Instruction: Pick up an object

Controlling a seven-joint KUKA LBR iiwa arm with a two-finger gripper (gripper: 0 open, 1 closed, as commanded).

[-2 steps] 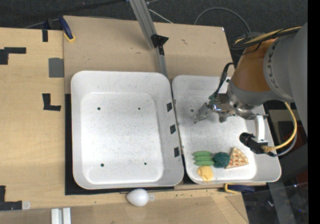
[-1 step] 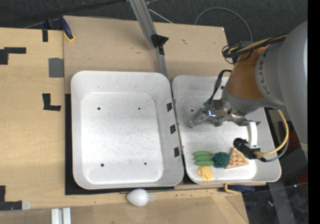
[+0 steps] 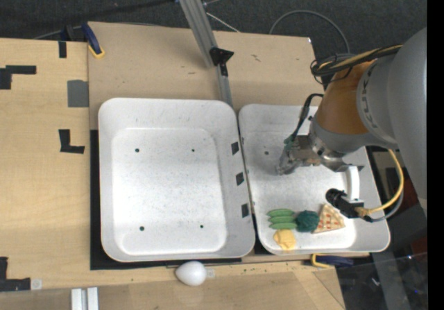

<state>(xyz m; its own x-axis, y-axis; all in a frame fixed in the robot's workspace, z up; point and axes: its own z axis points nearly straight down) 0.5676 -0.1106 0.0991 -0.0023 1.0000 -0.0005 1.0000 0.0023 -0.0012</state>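
My gripper (image 3: 286, 161) hangs over the middle of the right bin (image 3: 267, 121), with its dark fingers pointing down and left toward the bin floor. Nothing shows between the fingers. Along the near edge of that bin lie a green pea pod (image 3: 281, 216), a dark green broccoli piece (image 3: 306, 220), a yellow item (image 3: 284, 238) and a pizza slice (image 3: 330, 220). These objects sit well below the gripper in the view, apart from it.
The left bin (image 3: 166, 177) sits beside the right one, with a raised divider between them. A white egg-shaped object (image 3: 191, 273) rests on the bench in front of the left bin. A metal pole (image 3: 198, 17) slants in from the top.
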